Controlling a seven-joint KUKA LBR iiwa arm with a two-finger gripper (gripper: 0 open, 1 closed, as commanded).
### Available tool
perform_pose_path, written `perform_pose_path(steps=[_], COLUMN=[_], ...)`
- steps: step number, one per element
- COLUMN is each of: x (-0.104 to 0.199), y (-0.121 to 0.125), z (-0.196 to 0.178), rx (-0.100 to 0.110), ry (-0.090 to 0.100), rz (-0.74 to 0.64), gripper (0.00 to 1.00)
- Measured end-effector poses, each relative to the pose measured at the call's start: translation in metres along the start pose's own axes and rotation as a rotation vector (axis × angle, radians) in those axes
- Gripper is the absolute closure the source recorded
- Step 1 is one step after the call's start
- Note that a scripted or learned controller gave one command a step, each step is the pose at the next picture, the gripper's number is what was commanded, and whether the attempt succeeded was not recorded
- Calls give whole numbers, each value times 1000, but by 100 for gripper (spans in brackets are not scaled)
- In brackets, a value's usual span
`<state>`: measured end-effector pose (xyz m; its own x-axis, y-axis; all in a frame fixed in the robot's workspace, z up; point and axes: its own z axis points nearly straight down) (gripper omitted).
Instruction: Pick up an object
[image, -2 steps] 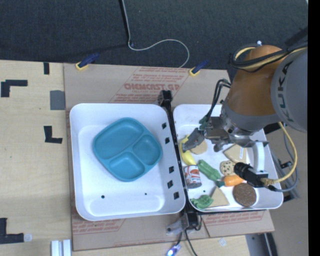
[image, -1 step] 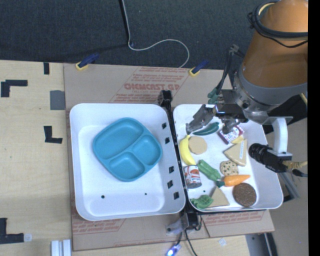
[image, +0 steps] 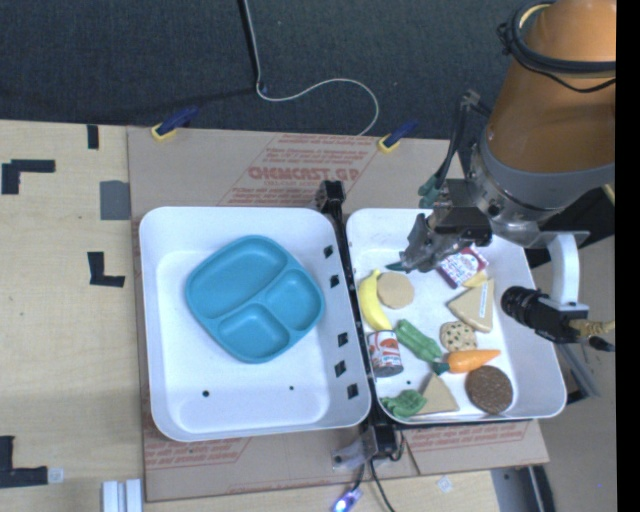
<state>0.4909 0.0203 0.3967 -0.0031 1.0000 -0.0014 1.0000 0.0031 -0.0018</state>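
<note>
The gripper (image: 428, 250) hung low over the far part of the right bin (image: 545, 405), close beside a small red-and-white packet (image: 462, 266), and nothing was lifted yet, so the whole pick remained. I could not tell whether the fingers were spread or pressed together, since they were dark and blurred. The packet probably lay tilted, its long axis running from the bin's far right toward its middle

Camera: one, fixed above the worktop (image: 60, 300), looking down at a slant.
Distance: mid-range.
Coverage: left bin (image: 160, 330) and right bin (image: 535, 395) whole.
Arm (image: 555, 110): enters from the right.
</note>
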Motion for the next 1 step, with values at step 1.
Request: perform_pose_path(steps=[1], x=[-33], y=[-8], z=[14], rx=[1], ry=[0], rz=[5], gripper=[100])
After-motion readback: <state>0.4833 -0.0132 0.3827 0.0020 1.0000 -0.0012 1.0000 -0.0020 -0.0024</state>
